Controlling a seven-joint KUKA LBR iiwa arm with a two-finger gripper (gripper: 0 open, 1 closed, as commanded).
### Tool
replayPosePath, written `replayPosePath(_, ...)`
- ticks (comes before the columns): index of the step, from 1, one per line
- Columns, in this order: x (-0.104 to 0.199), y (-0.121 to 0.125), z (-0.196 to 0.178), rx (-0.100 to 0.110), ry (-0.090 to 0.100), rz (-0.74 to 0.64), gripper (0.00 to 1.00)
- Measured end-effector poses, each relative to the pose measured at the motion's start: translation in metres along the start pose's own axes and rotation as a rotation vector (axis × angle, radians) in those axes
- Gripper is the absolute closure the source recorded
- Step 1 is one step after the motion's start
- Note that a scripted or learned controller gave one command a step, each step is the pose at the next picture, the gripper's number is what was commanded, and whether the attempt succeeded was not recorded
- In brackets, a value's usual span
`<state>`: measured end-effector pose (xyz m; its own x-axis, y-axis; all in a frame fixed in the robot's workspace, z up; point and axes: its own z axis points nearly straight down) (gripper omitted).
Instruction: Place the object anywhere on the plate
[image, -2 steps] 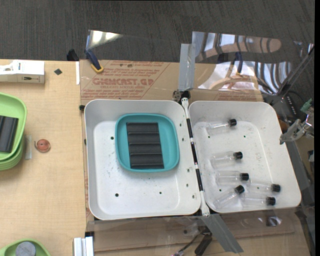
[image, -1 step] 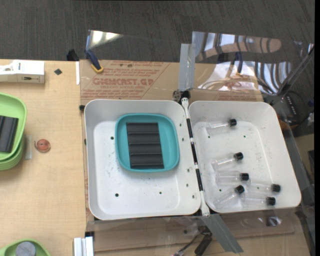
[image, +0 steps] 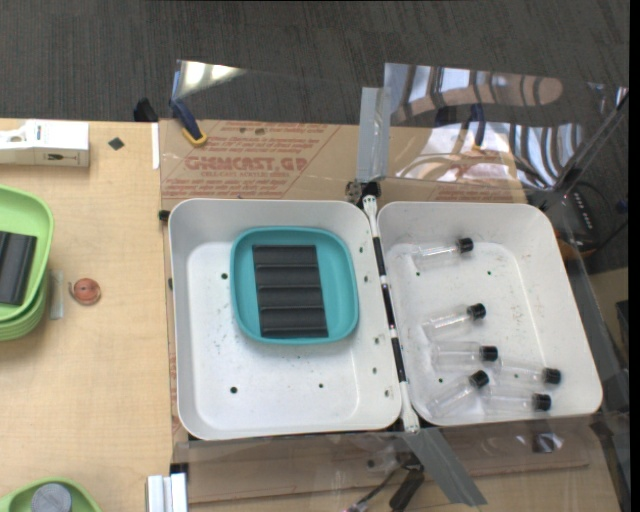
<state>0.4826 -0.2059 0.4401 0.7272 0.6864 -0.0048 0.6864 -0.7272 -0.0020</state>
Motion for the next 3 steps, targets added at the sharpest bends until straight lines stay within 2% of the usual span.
replayPosePath(3, -0.0142, 0.0087, 0.0004, 0.001, 0.0, 0.425, 0.0)
